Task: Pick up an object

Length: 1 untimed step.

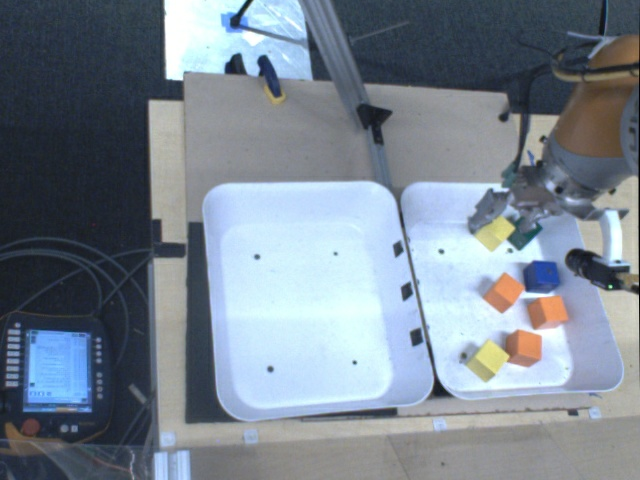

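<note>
Gripper (505, 220) sits over the upper part of the right bin (440, 368), fingers closed around a yellow cube (493, 234). Below it lie a blue cube (542, 276), three orange cubes and a second yellow cube (487, 359).

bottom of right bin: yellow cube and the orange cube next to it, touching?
Touching. The camera view shows the yellow cube and the orange cube edge to edge, no white bin floor between them.

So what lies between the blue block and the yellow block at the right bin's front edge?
In the camera view, an orange block lies between the blue block and the front yellow block, with bare white bin floor around it.
</note>
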Tool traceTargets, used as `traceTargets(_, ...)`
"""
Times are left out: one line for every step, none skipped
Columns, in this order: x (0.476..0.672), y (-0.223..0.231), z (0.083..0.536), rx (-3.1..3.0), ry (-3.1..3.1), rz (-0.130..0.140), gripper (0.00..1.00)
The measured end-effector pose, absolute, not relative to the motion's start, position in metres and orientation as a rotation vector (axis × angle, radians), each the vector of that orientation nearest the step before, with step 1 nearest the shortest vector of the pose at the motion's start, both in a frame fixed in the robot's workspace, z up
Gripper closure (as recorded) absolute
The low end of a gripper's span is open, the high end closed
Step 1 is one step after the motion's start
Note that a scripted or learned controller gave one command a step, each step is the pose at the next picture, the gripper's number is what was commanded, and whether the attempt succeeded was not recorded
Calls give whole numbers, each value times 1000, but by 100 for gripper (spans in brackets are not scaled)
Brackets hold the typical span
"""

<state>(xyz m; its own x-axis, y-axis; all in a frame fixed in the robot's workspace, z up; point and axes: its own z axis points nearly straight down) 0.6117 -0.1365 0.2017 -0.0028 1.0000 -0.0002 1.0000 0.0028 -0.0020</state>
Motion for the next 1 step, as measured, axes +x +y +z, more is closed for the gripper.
traceTargets(622,-136,147,-2216,-2225,2,0)
